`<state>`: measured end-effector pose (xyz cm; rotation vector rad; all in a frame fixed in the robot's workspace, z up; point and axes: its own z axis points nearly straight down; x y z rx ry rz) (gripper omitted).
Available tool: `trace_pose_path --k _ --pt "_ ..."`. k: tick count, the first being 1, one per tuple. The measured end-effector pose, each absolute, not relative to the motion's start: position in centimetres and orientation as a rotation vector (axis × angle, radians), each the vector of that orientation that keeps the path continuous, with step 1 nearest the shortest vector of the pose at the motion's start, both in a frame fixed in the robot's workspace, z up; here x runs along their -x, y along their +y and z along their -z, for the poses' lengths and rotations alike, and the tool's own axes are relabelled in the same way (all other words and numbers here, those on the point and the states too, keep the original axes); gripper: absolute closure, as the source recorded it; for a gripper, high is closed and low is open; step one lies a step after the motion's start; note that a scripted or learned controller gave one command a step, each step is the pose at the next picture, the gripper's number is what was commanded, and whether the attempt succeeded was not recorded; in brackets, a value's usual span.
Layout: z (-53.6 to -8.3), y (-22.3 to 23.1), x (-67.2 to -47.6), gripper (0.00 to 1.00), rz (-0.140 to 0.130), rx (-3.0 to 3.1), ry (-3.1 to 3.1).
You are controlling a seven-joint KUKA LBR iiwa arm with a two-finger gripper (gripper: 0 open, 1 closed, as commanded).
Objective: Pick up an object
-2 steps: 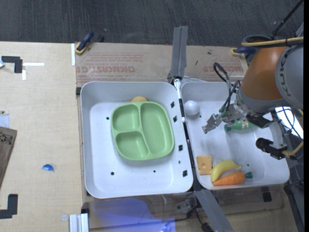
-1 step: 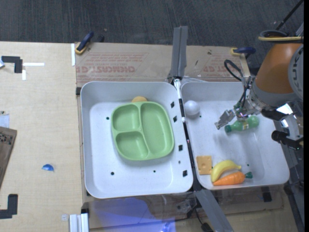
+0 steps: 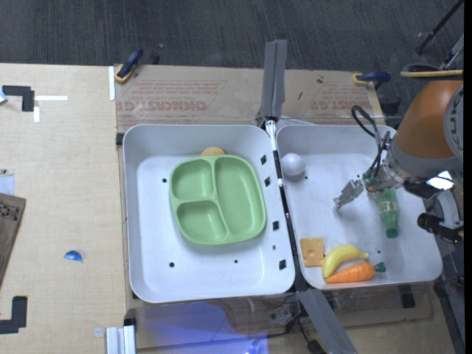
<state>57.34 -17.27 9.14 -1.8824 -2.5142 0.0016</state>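
- Two white bins sit side by side on the worktop: the left bin and the right bin.
- Left bin holds a green divided plate, three compartments, lying flat. A small yellowish object peeks out just behind the plate's far edge; too hidden to name.
- Right bin holds the loose pickings: a pale grey ball near the far left corner, a cracker-like square by the near left wall, a banana and a carrot touching each other along the near wall, and a green bottle lying towards the right side.
- The arm reaches in from the right, orange band showing above the wrist. The hand is down inside the right bin, in its middle, just left of the bottle's top end.
- Hand state: the metal fingers look spread apart, pointing left and down towards bare bin floor, with nothing seen between them.
- Progress, as I judge it: nothing is lifted. Every object rests on a bin floor. The whole grasp is left to do: settle on a target, close on it, raise it clear.
- Nearest candidate appears to be the bottle, just beside the hand; the ball and the fruit lie farther off.
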Motion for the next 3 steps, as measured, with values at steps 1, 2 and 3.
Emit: trace_pose_path --k 1,2,3 --pt "-9.3 -20.3 -55.1 0.00 0.028 1.400 -2.804" --pt "-9.7 -10.0 -60.2 0.00 0.001 1.161 -2.923" --pt "-9.2 -9.9 -62.3 0.00 0.001 1.387 -2.822"
